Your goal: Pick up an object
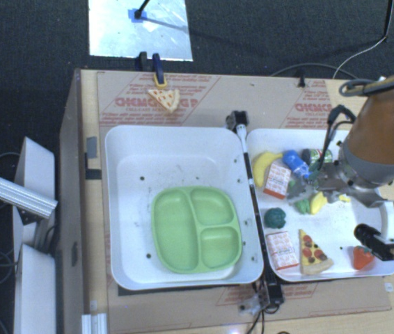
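My gripper (310,188) reaches into the right bin (336,273) from the right, under the orange-banded wrist. It hangs low over a yellow and green toy (313,203) and partly hides it. Just to its left lie a blue object (294,163), a red-and-white box (278,179) and a yellow banana-like piece (264,163). A green can (320,156) lies behind the gripper. I see nothing clearly held.
The right bin's front holds a dark green ball (275,218), a second red-and-white box (281,249), a pizza slice toy (314,252) and a red piece (362,258). A green divided plate (195,228) sits in the left bin (124,186). A waffle-like toy (164,98) lies beyond the bins.
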`<state>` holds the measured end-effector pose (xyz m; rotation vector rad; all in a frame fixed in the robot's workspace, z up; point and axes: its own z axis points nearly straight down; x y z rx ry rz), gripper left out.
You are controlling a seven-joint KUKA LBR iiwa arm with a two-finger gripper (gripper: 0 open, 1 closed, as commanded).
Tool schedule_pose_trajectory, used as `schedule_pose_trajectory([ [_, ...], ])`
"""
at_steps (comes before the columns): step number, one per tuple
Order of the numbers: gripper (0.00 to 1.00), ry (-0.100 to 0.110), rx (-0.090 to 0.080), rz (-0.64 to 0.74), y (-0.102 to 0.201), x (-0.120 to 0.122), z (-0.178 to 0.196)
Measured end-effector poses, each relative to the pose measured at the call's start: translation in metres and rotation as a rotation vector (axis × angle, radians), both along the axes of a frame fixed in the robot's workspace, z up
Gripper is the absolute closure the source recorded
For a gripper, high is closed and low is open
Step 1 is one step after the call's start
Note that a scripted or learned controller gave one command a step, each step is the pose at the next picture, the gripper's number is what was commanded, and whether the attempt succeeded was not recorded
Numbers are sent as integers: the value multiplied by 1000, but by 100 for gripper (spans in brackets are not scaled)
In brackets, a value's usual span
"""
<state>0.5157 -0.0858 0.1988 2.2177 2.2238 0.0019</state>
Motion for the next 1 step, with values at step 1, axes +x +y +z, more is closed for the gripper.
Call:
schedule_pose_trajectory([
  [1,0,0,-1,-2,-53,74,-25],
])
